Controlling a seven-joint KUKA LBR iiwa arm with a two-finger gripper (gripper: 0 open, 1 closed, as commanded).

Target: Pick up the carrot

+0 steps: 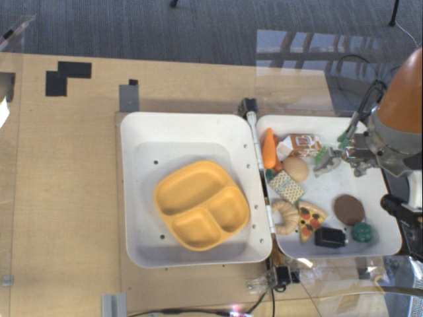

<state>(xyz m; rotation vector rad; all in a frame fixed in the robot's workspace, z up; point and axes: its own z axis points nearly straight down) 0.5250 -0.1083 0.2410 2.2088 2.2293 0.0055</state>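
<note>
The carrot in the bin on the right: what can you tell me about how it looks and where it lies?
The carrot is a small orange toy, seemingly plastic, with a green stub at its lower end. It lies lengthwise in the right bin, close along the left wall near the far corner. Its green end seems to meet the checkered block; the bun sits just beside it. Nothing grips it.

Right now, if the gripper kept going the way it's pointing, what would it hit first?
The gripper points leftward across the right bin. Straight on, it would likely meet the tan egg-shaped item first, with the carrot beyond it. Its height above them is unclear, so it might pass over.
</note>
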